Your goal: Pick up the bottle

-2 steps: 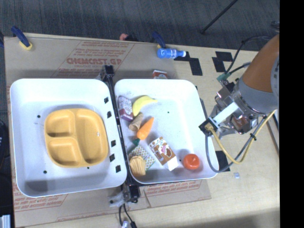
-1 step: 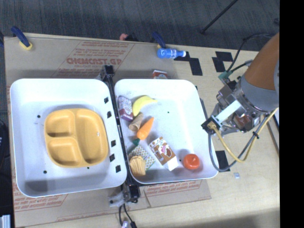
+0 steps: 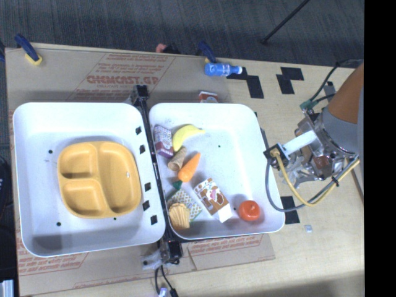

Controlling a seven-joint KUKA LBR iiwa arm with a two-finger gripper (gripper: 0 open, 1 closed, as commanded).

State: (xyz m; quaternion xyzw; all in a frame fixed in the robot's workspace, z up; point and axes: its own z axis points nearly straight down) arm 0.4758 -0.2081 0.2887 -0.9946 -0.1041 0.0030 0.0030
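Note:
A small pale-blue bottle lies on its side on the bench just beyond the far rim of the right bin, outside both bins. Inside that bin, a brown-and-white carton with a white end lies near the front. My gripper hangs over the bench just right of the right bin's right wall, wrapped in yellow and black cables. It is well apart from the blue bottle and holds nothing that I can see.
The right bin also holds a banana, a carrot, a cone, a dark wrapper, a red tomato and a waffle piece. A yellow divided plate lies in the left bin. Blue clamps grip the bench's far edge.

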